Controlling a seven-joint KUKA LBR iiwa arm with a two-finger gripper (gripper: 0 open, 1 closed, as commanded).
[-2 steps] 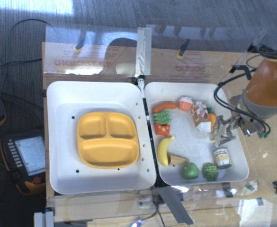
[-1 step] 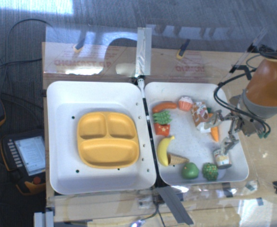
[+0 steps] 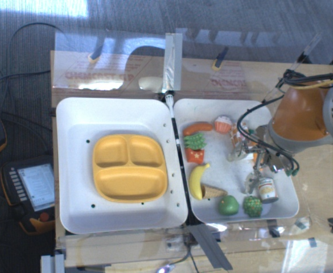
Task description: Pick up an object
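the gripper (image 3: 256,162) hangs in the right bin (image 3: 212,209), finger state unclear, just above a small can (image 3: 267,190); broccoli (image 3: 253,206), green apple (image 3: 229,205) and banana (image 3: 196,181) lie near

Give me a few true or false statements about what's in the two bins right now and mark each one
1. The yellow divided tray lies in the left bin. True.
2. The banana lies in the left bin. False: it lies in the right bin, near the divider.
3. The end effector is over the right bin. True.
4. The green apple sits on the yellow divided tray. False: it sits near the front of the right bin, beside the broccoli.
5. The sausage lies toward the back of the right bin. True.
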